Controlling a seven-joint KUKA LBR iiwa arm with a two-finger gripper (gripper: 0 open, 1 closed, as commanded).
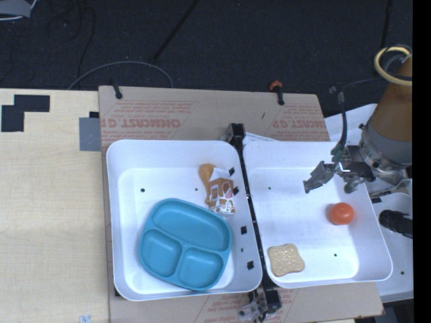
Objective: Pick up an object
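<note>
A dark carpeted floor with loose cables is showing behind the bench [47, 200], whose pale wooden top is carrying a cardboard sheet [202, 116] under two shallow white bins.

Going from the left, the left bin [124, 173] is holding a blue divided tray [185, 244] that is taking up most of its floor, and just above the tray's upper right corner a small brown and white packet [219, 192] is lying close to the divider wall [244, 194] between the bins.

Past that wall, the right bin [289, 180] is holding a flat tan slice of toast [286, 260] near its front edge, well apart from everything else. Further right, the gripper [315, 180] is hanging over the bin's upper middle, pointing leftward from the arm [394, 123]; it is small and dark here, and I cannot tell how its jaws are standing.

The small orange ball [341, 213] is the likeliest target. It is lying near the bin's right wall, below and to the right of the gripper tip, close under the wrist. Being round, it has no long axis to line up with. Nothing is standing between the two, though the nearby wall is probably leaving little room on that side.
</note>
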